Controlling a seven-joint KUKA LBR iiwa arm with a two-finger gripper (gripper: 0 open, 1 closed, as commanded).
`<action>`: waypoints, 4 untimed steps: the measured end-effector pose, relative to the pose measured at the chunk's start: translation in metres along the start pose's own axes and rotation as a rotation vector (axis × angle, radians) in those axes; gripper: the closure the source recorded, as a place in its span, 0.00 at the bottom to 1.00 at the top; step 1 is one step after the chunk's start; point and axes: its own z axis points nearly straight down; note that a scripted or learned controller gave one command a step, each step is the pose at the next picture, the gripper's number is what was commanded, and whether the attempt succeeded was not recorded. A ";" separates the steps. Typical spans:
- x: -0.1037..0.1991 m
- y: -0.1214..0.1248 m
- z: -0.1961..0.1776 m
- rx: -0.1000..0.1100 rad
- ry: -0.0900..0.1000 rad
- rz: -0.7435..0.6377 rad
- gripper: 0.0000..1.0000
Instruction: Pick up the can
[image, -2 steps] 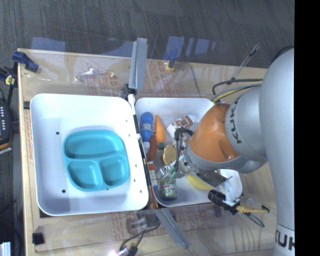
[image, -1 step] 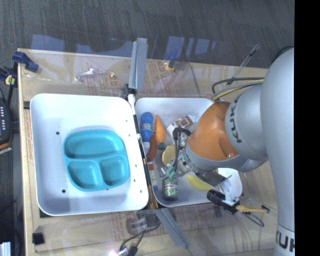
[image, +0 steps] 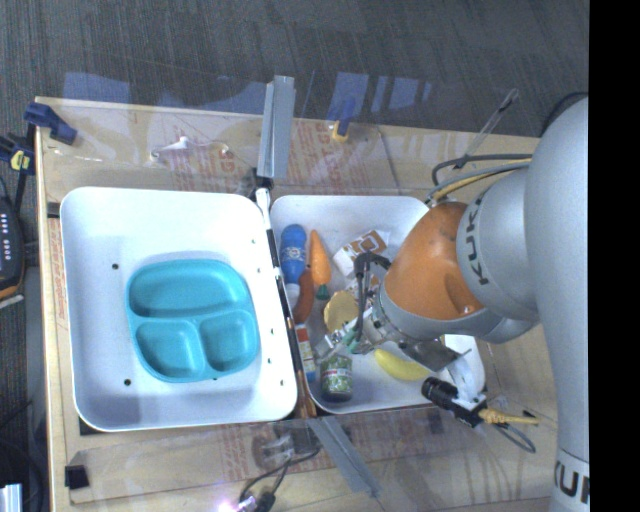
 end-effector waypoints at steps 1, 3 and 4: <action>-0.006 -0.001 0.009 -0.008 0.010 -0.161 0.00; -0.004 -0.001 0.012 -0.005 0.007 -0.125 0.00; -0.014 -0.010 0.018 0.022 0.041 0.623 0.00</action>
